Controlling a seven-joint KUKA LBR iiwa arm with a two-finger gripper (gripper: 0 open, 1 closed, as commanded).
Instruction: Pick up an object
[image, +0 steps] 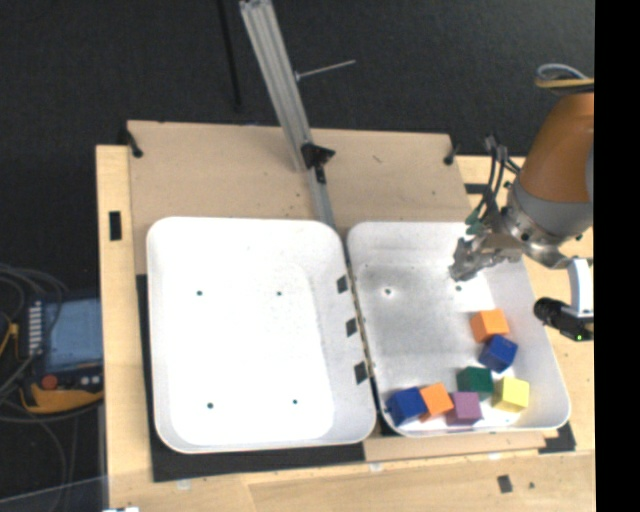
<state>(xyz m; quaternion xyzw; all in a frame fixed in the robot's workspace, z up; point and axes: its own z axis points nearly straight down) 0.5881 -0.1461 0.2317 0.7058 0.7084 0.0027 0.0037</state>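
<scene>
Gripper (468, 262) hung over right bin (400, 250), upper part; jaw state could not be determined, detail too small. Arm (558, 165) cut off at 3 o'clock. Blocks clustered at bin's 5 o'clock: orange block (490, 323), blue block (498, 352), green block (476, 380), yellow block (514, 392). Left bin (250, 330) alongside on wooden bench (220, 165).

From my remote station I see the arm (556, 170) as a rounded housing with an orange band, and a grey collar between that band and the gripper (466, 262). The gripper is dull grey metal, small and angular. Thin dark cables run along the wrist just above it.
</scene>
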